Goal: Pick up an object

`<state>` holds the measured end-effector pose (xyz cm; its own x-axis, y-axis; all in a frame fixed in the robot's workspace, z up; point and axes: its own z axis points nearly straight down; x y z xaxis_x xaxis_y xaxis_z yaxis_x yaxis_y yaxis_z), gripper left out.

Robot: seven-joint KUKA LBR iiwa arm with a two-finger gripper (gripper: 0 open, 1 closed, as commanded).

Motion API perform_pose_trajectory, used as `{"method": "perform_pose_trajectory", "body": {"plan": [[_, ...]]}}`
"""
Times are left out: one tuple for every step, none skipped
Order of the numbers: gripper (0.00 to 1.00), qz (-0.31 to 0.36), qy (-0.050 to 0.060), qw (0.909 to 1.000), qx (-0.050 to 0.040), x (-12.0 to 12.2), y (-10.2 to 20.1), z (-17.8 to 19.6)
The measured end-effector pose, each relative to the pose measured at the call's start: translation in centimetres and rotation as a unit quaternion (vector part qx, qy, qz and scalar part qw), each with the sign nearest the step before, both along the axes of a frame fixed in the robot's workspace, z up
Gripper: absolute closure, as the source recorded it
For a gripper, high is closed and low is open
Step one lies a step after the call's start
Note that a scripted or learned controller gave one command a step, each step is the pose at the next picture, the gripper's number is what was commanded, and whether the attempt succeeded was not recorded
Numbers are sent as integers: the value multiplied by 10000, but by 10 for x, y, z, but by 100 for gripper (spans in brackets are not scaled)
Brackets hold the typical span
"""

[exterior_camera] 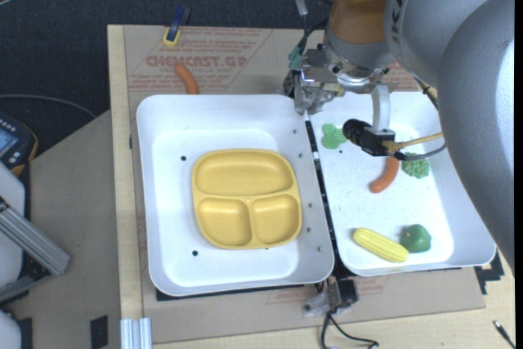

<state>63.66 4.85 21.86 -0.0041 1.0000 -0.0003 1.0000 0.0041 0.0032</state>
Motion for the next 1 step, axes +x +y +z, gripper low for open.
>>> {"method": "perform_pose_trajectory", "body": {"plan": [[100, -10, -2, 10000, 2, 2, 10, 12]]}}
